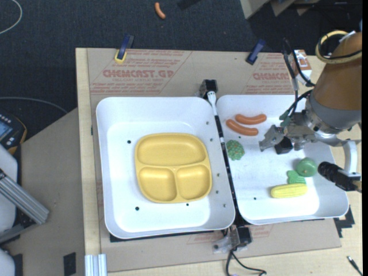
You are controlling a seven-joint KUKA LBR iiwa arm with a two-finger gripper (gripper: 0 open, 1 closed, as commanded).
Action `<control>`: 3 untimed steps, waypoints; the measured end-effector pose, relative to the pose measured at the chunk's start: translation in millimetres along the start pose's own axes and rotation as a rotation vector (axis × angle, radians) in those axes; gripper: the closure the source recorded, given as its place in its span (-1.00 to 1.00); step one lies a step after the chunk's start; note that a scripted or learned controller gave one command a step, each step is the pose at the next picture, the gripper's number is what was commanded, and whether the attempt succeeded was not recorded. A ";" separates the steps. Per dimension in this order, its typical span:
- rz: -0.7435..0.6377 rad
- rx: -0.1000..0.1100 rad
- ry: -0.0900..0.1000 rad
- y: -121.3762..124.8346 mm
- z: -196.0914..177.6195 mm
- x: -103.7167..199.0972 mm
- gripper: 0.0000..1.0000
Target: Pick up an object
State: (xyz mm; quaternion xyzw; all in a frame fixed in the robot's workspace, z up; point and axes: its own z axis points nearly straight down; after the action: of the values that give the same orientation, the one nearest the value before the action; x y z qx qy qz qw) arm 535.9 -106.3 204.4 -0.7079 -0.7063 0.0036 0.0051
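Observation:
The right bin (253, 203) holds several toy foods. Two orange sausages (246, 123) lie side by side near its far left corner. A green broccoli floret (234, 149) sits by the bin's left wall. A yellow corn cob (289, 191) with green leaves lies toward the near right, and a round green vegetable (306, 167) rests just behind it. My gripper (276, 142) hangs over the middle of the right bin, right of the sausages and above the bare floor. Nothing shows in its grasp.
The left bin (115, 154) carries a yellow divided plate (172, 167) at its centre. A black clip (209, 87) sits where the two bins meet at the back. Brown cardboard (172, 68) lies under both bins.

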 end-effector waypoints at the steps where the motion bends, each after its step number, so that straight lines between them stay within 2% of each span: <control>1: -0.002 -0.012 -0.002 2.6 -5.6 0.0 -1.00; 2: -0.002 -0.004 0.000 2.0 57.1 6.1 -1.00; 3: -0.001 -0.004 0.000 -3.5 108.3 -2.6 -1.00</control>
State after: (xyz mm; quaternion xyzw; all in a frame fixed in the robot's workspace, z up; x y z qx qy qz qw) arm 531.0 -108.6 96.2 -0.7077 -0.7065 0.0022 0.0035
